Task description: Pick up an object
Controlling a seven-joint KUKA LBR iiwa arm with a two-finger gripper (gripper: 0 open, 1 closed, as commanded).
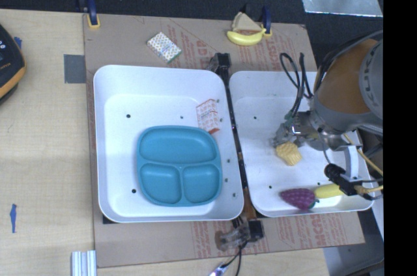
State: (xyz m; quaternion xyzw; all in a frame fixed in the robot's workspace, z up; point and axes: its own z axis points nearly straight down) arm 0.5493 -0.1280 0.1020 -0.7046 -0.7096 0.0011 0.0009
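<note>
In the right bin a small yellow corn-like piece lies near the middle. My gripper is low over the bin, directly above and behind that piece and very close to it. I cannot make out contact between them. A purple bunch of grapes rests near the bin's front wall, apart from the gripper. The arm's grey body with its orange band comes in from the right and covers the bin's right side.
The left bin holds a blue divided plate and a small red-and-white packet by its right wall. Behind the bins lie a yellow banana toy and a patterned packet. A yellow-black device sits far left.
</note>
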